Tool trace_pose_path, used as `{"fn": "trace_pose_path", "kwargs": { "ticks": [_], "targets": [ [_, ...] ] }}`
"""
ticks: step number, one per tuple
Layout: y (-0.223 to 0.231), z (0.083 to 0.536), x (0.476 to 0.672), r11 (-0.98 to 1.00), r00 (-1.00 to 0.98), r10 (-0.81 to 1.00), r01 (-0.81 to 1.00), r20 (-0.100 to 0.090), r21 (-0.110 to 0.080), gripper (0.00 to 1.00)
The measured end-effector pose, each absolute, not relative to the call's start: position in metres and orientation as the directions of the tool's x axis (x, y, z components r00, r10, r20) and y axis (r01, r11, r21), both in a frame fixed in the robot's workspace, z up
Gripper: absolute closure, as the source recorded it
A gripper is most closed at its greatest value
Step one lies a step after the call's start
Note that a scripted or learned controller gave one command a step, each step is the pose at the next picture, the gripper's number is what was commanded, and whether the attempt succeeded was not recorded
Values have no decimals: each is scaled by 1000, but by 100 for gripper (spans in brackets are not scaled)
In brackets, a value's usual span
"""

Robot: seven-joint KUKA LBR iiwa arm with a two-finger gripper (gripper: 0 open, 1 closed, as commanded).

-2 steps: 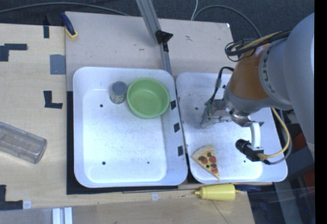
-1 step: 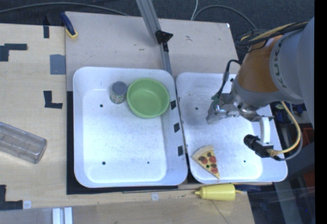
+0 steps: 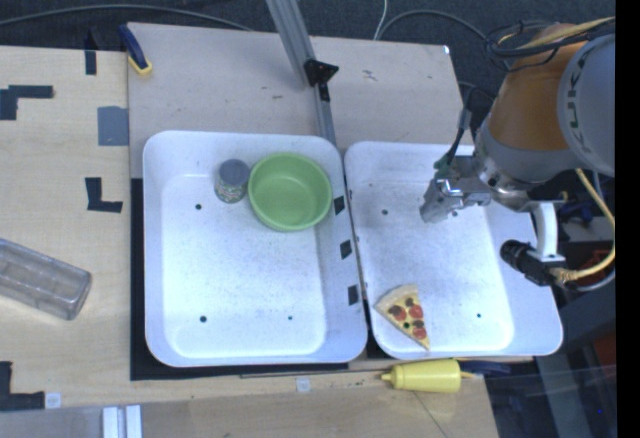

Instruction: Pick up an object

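Nearest, a yellow bottle (image 3: pixel 422 375) lies on its side on the bench (image 3: pixel 60 156), just outside the front rim of the right bin (image 3: pixel 520 336). Inside that bin, at its front-left corner, lies the pizza slice (image 3: pixel 406 313): a flat wedge, tan crust, red and dark spots, probably rigid plastic. It is the only thing in this bin and so, by judgement, the likeliest pick. Being thin and low, it calls for a descent straight over its centre, with the fingers set across its narrow width and brought almost to the speckled white floor before closing.

The gripper (image 3: pixel 438 202) hangs over the back half of the right bin, well apart from the slice and carrying nothing; whether its fingers stand wide or narrow cannot be told. It must first travel toward the front-left corner.

In the left bin (image 3: pixel 160 326), near the back rim, a smooth green bowl (image 3: pixel 289 191) sits upright, and a small grey can (image 3: pixel 232 180) stands touching it or just beside it. A clear ribbed cylinder (image 3: pixel 40 278) lies on the bench's left edge.
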State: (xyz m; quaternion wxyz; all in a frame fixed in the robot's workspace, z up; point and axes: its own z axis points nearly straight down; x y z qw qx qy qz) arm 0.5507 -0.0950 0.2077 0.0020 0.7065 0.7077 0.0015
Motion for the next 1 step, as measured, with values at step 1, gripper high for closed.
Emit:
{"fn": "trace_pose_path", "kwargs": {
  "ticks": [1],
  "targets": [
    [-95,229,551,1,-1,1000,1000,0,1,100]
  ]
}}
